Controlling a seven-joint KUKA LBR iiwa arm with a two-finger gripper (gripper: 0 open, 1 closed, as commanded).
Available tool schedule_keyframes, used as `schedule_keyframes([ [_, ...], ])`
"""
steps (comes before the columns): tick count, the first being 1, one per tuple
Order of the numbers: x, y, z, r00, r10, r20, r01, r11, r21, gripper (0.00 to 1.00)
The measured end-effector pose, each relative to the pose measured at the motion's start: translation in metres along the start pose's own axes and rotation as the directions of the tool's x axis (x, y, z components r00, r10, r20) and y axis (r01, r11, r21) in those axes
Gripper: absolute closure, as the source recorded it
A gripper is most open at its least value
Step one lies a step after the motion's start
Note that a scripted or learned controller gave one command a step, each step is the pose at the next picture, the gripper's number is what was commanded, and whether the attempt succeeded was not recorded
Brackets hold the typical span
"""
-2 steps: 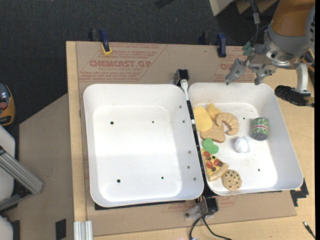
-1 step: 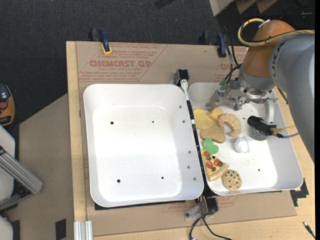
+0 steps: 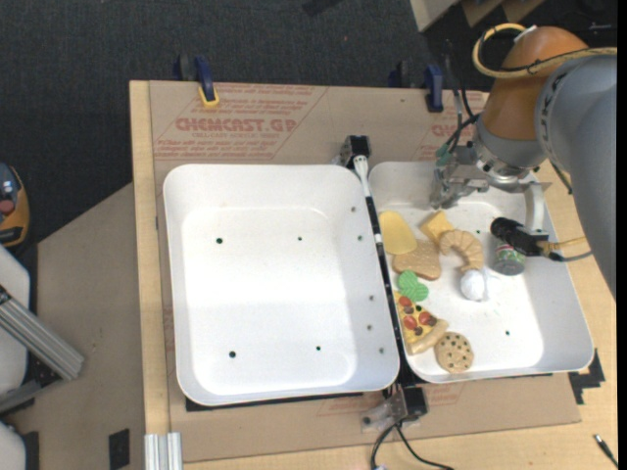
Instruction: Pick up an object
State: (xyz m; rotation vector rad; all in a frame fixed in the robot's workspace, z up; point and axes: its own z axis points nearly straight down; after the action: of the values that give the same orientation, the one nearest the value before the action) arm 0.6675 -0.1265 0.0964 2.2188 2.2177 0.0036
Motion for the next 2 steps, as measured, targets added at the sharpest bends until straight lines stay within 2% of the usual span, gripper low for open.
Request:
schedule_keyframes([
  [1,-0.009,-0.001,0.012,1.0,0.0,-0.001,0.0,1.0,0.005,1.0],
  [2,-0.05,-0.001,0.011,1.0,0.003,0.001,-0.003,1.0,0.002,1.0],
])
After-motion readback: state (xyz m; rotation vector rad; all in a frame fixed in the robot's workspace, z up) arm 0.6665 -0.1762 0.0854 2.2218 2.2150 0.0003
